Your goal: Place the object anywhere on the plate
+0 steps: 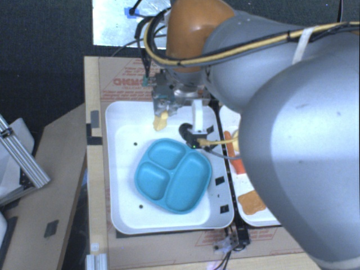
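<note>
White bin (121,207) bears our plate (173,175); gripper (162,112) pinches a small yellowish object (161,121), seemingly light, held by its top.

plate (173,176) in left bin (121,151)

Plate (173,175): plain sky blue, in a white bin (125,167). Small object (161,121) is pale yellow. Arm (292,128) grey, orange band (191,24); orange items (251,202) in right bin.

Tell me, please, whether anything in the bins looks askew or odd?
The blue divided plate lies turned at an angle to the left bin's walls. The gripper has a pale yellow object at its tip, above the plate's far edge.
</note>
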